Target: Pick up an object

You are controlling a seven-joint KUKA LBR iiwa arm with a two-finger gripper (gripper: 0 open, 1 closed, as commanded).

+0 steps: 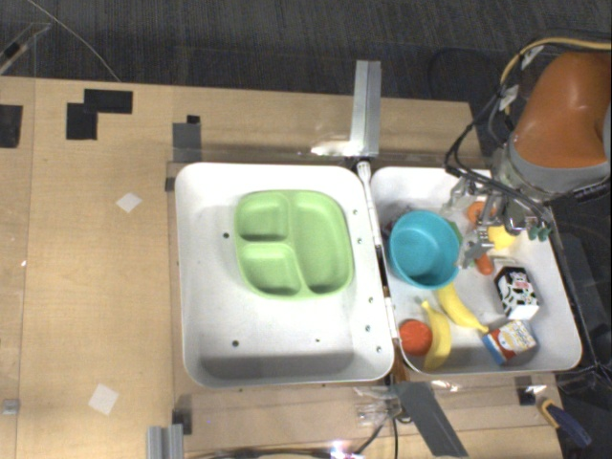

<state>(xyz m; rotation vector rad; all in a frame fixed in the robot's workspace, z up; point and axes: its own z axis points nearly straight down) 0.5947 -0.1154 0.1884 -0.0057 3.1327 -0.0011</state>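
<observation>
A small yellow-and-orange object [499,240] sits in the right bin [572,347], near its far right side, just beside the blue bowl [425,248], and the gripper [493,220] is right over it, coming down from the arm [562,113] on the right. From where I stand the metal of the gripper sits so tight against that little thing that I can't tell what it is or which way it runs, nor whether it is gripped at all. The thing lies almost straight below the gripper, a touch toward the near side, so I'd guess a drop rather than a reach is what matters. Nearer to me lie a black-and-white carton [517,293], two yellow bananas [447,321] touching at one end, a red ball [414,336] and a small box [510,340]. The left bin [206,352] holds a green divided tray [291,242], well apart from the arm.
</observation>
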